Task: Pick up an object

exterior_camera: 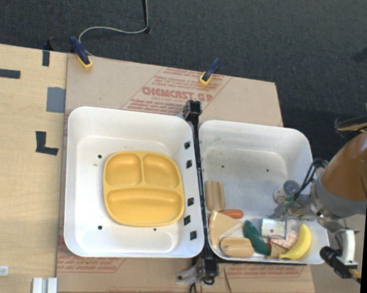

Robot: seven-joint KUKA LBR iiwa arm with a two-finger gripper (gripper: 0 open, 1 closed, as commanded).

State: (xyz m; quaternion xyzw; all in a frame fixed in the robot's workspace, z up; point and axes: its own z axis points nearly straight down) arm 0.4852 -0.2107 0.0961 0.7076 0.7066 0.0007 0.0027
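My gripper (286, 203) reaches into the right bin (254, 142) from the right, with the orange band of the arm above that bin's right rim. It hangs just above a small white and red packet (274, 229). Next to that packet lie a yellow banana (298, 244) and a dark green piece (254, 237). Further left in the bin's front part are an orange carrot (231, 213), a tan block (214, 194), a pale wedge (222, 225) and a tan roll (237, 247).
The left bin (79, 165) holds a yellow divided plate (144, 188). A black clip strip (192, 175) runs along the seam between the bins. Both bins sit on cardboard (163, 90) held by yellow and blue clamps at the back.
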